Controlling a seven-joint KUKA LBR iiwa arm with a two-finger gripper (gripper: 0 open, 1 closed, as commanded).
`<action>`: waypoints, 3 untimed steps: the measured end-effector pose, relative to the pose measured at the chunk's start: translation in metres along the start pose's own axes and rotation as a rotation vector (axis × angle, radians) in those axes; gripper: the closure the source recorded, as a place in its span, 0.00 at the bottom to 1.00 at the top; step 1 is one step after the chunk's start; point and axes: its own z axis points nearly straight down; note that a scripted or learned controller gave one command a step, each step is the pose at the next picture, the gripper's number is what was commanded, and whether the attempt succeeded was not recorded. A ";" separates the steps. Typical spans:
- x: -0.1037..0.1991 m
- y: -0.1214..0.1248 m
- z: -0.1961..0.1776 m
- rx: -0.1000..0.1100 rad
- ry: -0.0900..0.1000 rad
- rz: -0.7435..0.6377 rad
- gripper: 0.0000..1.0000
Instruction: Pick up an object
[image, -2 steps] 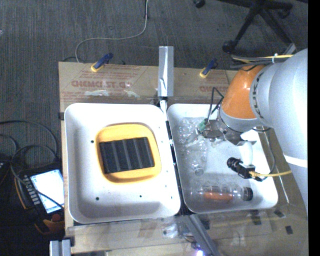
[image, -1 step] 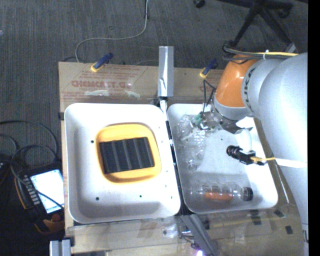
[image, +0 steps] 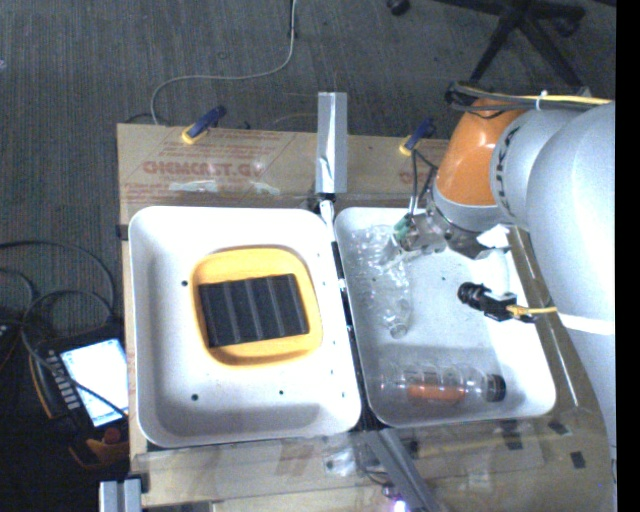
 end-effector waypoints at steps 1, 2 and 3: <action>0.001 -0.002 0.004 0.005 0.000 0.000 0.00; 0.010 -0.066 0.015 0.002 0.009 -0.115 0.00; 0.009 -0.062 0.000 -0.009 0.007 -0.114 1.00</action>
